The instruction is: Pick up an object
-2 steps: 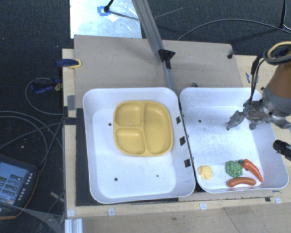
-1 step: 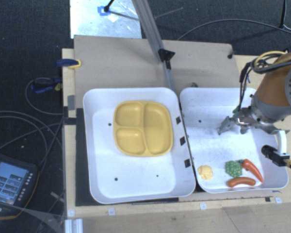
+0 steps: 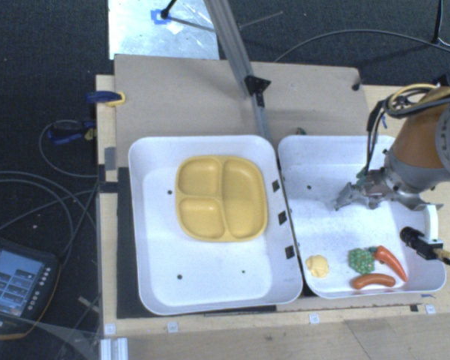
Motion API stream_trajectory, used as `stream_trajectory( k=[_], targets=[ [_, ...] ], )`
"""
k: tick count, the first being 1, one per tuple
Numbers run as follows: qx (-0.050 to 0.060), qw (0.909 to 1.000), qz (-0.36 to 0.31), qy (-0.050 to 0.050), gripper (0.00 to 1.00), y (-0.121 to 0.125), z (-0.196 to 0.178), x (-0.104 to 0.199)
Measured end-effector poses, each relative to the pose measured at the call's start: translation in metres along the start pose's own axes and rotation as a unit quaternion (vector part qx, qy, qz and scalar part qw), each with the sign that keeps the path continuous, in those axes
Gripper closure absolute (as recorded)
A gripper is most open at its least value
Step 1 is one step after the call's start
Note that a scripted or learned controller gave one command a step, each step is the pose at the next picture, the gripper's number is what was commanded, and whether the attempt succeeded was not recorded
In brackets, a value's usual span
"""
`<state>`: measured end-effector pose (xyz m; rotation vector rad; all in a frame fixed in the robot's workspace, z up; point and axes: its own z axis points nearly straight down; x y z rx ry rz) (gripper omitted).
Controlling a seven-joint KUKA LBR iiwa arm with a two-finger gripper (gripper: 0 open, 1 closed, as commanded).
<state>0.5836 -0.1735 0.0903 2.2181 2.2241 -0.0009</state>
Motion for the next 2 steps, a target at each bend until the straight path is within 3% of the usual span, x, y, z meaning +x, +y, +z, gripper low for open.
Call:
stream_trajectory(
  k=[1, 2],
  targets=[
    [-0.002, 1.0, 0.0, 0.0, 1.0, 0.001, -0.012, 0.0],
    [-0.003, 1.0, 0.001, -0.001, 1.0, 0.004, -0.061, -0.01]
  ],
)
